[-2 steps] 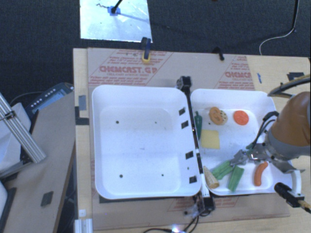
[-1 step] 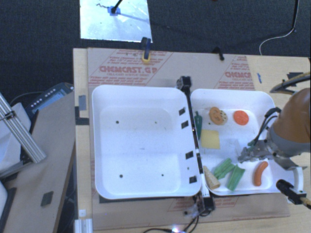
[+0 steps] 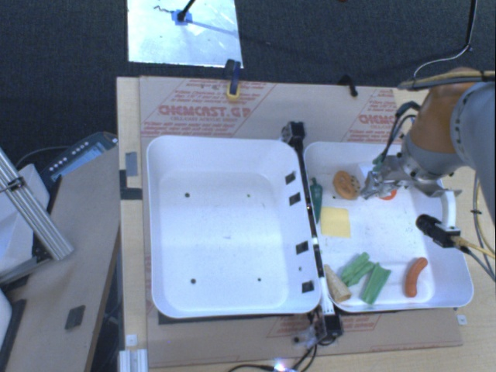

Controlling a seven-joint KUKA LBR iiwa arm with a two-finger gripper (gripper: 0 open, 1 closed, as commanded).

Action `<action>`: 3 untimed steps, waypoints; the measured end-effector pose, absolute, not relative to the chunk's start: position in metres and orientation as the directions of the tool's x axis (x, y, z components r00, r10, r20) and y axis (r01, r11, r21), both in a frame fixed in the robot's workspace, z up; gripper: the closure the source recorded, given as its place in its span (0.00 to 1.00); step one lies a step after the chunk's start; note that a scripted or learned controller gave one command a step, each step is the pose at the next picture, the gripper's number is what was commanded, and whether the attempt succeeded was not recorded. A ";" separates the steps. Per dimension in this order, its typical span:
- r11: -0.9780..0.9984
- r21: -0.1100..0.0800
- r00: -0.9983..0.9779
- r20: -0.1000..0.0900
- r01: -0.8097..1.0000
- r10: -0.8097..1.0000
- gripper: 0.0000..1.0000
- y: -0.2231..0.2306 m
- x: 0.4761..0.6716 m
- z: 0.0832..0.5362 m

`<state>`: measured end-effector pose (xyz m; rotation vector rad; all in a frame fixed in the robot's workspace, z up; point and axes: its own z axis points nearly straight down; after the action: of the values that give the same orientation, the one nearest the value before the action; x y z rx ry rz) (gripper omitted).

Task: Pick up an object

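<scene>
Food pieces lay scattered in the right bin [image 3: 463,285], any one a fair target. A brown cookie-like round [image 3: 346,184] sat near the bin's upper left, a small red-orange piece [image 3: 388,194] just beside the tool [image 3: 375,186], a yellow cheese-like square [image 3: 335,222] below them, and along the front edge green bean pods [image 3: 366,274], a tan cone-shaped piece [image 3: 336,285] and an orange sausage [image 3: 415,277]. A slim green piece [image 3: 316,192] lay against the divider wall.

The tool hung low between the round and the red-orange piece — whether its fingers stood wide or narrow, I could not tell, and nothing could be seen held in them.

The risk, as I judged it, was in the crowding: closing between two pieces could nudge both aside and catch neither, or pinch only an edge that would slip on the lift. A flat piece like the square would give little to grip.

The left bin [image 3: 167,285] sat beside, on the worktop [image 3: 124,91].
</scene>
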<state>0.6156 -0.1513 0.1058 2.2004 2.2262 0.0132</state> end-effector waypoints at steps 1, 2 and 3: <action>0.021 0.019 -0.021 0.006 1.000 1.000 1.00 -0.008 0.611 0.253; 0.015 0.021 -0.015 0.005 1.000 1.000 1.00 0.071 0.596 0.426; 0.013 -0.007 -0.013 0.002 1.000 1.000 1.00 0.159 0.575 0.333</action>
<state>0.5748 0.1590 0.3327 2.2111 2.2404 -0.0056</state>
